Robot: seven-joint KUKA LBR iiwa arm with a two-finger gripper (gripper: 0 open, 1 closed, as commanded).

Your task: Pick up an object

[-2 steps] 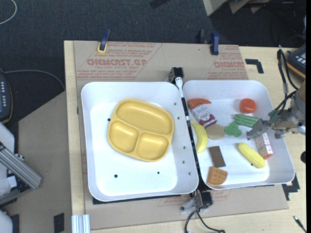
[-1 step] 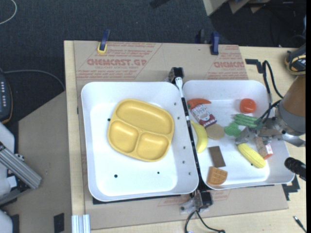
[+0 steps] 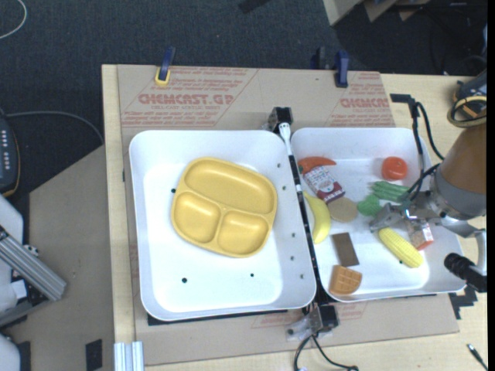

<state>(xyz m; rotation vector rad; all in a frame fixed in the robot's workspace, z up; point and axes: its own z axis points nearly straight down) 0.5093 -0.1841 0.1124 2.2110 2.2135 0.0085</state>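
Corn cob (image 3: 401, 247) lies in right bin (image 3: 363, 139), near its right wall, just below the gripper (image 3: 392, 219). Gripper sits low over green toy (image 3: 383, 195); jaw state cannot tell, nothing seen between them. Banana (image 3: 318, 216), waffle (image 3: 345, 280), brown block (image 3: 345, 249), tomato (image 3: 394, 168) nearby. Left bin (image 3: 147, 207) holds yellow divided plate (image 3: 223, 206).

A brown cardboard-covered bench top (image 3: 232, 99), printed with red lettering, is seen bearing two shallow white bins. The left white bin (image 3: 147, 230) is set touching the right white bin (image 3: 363, 139). Beyond the left bin, a yellow clamp (image 3: 163, 72) is fixed at the bench's far edge; further right, a blue clamp (image 3: 341, 68).
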